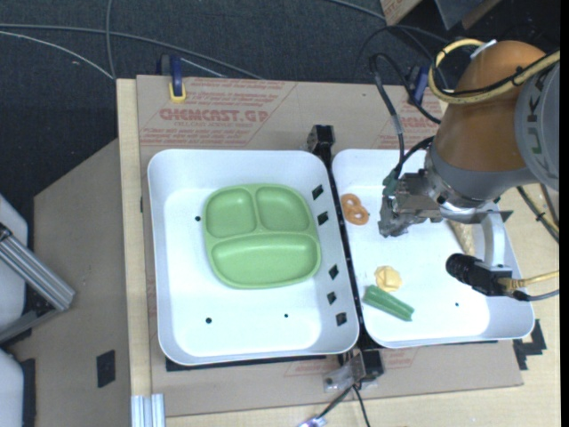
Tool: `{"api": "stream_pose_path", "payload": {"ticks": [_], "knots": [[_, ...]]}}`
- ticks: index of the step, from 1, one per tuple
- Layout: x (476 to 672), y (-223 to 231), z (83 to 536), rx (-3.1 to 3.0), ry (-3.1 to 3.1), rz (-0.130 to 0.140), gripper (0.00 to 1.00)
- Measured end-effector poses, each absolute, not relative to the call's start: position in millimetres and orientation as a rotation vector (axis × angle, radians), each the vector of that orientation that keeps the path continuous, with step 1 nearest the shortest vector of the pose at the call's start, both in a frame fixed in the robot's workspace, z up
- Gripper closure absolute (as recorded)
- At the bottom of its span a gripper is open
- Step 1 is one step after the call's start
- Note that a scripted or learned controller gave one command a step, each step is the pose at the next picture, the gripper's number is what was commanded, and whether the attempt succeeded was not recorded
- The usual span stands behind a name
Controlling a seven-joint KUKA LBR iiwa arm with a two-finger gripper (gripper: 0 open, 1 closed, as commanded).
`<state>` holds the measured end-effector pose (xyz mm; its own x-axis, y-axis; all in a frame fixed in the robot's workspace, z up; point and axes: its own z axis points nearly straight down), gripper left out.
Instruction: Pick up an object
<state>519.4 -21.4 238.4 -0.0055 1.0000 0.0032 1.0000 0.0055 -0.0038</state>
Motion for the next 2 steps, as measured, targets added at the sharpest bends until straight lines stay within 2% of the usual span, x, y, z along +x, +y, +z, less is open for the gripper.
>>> {"api": "stream_pose_path", "payload": {"ticks": [1,2], "knots": [[507.3,37.7,243.3,-2.210,-2.226,-0.001,1.00],[496.4,86.8,224.9,-2.213,-2.223,0.003,1.00]]}}
